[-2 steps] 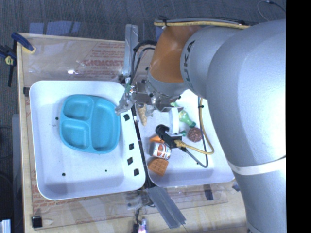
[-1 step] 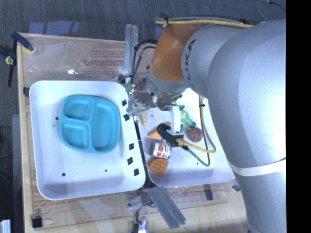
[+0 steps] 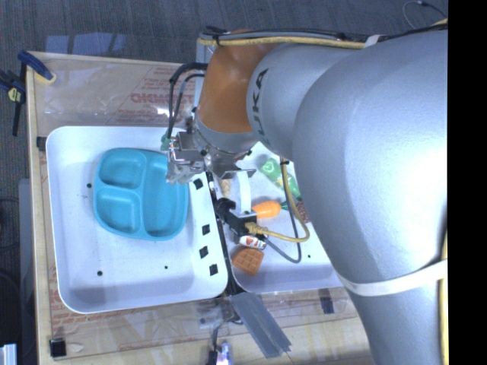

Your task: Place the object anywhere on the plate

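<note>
Here, the grey arm's gripper (image 3: 183, 166) hangs over the right edge of the blue three-compartment plate (image 3: 141, 195) in the left bin (image 3: 68, 226). Its grip state cannot be told. Toy food, including an orange carrot (image 3: 266, 208), lies in the right bin (image 3: 304, 276). Judging by position, placing is underway; next comes a release over the plate.

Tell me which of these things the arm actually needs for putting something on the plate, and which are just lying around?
Needed:
- blue divided plate in the left bin
- gripper, at the plate's right edge

Lying about, in the right bin:
- orange carrot-like toy
- brown waffle-like piece
- green item
</note>
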`<state>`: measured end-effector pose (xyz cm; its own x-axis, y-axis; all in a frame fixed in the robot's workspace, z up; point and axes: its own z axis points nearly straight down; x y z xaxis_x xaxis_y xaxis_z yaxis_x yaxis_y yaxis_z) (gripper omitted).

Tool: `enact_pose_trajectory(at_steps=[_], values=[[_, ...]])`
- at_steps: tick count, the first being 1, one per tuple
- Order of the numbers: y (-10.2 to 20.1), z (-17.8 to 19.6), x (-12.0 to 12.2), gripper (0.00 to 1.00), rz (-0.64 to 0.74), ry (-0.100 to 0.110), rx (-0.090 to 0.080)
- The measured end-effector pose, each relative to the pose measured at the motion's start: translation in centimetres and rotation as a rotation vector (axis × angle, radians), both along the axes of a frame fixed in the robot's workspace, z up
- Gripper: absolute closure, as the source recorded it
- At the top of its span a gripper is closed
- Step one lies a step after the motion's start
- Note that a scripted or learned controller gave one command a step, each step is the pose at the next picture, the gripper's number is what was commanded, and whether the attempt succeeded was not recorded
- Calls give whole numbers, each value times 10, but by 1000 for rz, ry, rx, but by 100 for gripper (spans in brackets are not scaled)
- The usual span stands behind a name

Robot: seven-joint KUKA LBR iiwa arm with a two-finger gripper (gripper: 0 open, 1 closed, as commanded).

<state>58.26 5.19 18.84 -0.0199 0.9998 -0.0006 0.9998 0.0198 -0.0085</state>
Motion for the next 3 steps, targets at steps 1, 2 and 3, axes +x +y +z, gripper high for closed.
enact_pose_trajectory(at_steps=[1,2,3], values=[[0,0,0,0,0,0,0],[0,6,1,100,3,8,-1],[0,6,1,0,3,8,-2]])
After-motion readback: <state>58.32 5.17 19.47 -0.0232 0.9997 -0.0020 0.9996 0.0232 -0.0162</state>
